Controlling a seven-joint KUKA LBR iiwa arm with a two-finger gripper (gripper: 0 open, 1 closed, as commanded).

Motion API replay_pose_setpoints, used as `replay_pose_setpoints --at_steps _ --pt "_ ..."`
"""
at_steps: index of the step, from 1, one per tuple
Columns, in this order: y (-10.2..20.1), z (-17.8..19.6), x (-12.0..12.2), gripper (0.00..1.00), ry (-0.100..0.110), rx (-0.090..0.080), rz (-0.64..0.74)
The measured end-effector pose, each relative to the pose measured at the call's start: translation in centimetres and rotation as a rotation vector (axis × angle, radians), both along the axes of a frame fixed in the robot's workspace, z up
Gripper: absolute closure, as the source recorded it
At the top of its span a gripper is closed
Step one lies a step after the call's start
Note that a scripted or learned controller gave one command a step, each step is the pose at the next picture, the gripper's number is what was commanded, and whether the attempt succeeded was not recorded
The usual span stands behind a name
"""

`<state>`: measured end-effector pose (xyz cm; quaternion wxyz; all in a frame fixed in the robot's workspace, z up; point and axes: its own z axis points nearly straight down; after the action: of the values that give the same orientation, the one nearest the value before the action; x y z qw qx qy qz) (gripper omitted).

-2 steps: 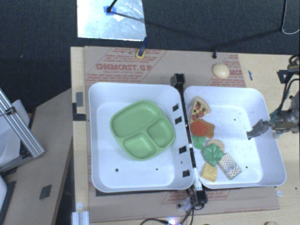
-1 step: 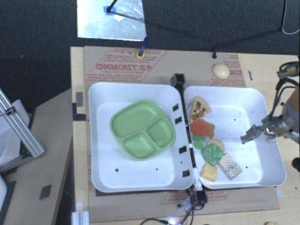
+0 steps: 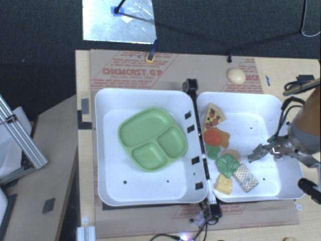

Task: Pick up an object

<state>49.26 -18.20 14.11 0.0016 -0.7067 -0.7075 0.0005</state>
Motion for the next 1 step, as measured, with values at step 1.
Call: replay_pose_setpoints --at_steps 1 --pt "0.02 -5.0 0.17 0.0 -0.006 0.0 -0.001"
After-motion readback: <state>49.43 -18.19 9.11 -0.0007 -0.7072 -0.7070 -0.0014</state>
